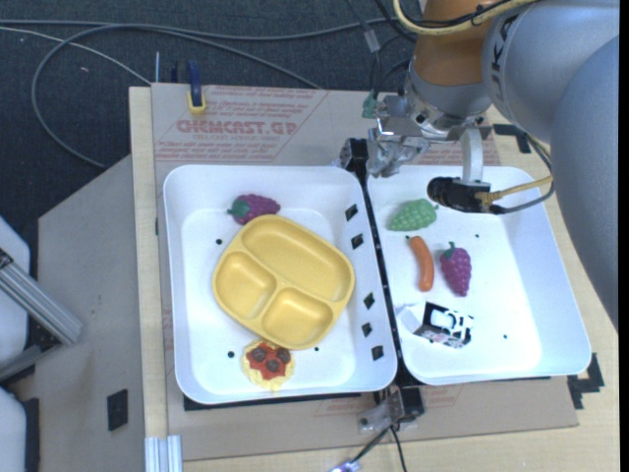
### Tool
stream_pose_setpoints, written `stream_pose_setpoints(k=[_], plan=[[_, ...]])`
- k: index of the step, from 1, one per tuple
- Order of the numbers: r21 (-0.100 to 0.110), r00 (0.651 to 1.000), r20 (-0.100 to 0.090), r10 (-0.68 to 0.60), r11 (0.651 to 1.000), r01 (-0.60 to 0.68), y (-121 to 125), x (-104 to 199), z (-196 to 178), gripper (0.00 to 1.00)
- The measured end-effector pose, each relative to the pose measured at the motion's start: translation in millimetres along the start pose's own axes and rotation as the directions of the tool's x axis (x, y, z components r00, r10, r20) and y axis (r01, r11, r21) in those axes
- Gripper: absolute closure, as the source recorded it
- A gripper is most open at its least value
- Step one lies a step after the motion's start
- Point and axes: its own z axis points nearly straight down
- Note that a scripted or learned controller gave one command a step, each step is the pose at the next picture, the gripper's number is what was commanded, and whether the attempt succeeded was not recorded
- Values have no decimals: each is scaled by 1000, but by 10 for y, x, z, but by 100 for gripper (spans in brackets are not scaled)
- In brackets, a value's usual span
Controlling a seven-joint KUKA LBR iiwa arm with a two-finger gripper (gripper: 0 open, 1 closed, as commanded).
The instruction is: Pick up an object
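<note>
One arm's gripper [385,155] hangs over the right bin's [550,293] far-left corner; whether its fingers are parted I cannot tell. Green grapes [412,214] lie just below-right of it, with the orange sausage [423,263] beyond, its long axis running toward the camera.

Two white bins [187,264]. Two purple grape bunches [255,206], one green bunch [412,214], one yellow tray [283,281], one sausage [423,262], one pizza slice [268,363].
</note>
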Motion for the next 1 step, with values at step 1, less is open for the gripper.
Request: stream_pose_setpoints(k=[1], plan=[[0, 1000, -1, -2, 1000, 2, -27, 495, -78, 100]])
